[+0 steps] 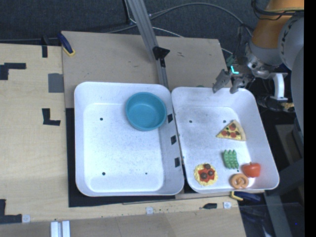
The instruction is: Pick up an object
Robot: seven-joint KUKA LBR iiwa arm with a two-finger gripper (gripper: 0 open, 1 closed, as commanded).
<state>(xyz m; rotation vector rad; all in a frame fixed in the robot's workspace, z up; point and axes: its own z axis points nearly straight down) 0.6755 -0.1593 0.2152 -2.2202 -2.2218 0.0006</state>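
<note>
Pincer [227, 82] open, empty, over far edge of right bin [256, 107]. Pizza slice [231, 131] nearest, toward table's near edge from pincer, long axis roughly parallel to that edge. Other toys at bin's near-right corner.

We note arm [276, 19] entering from right, orange band uppermost, wrist angled down and left, gripper [226, 84] low at far end, fingers [217, 85] spread apart, nothing between them.
</note>
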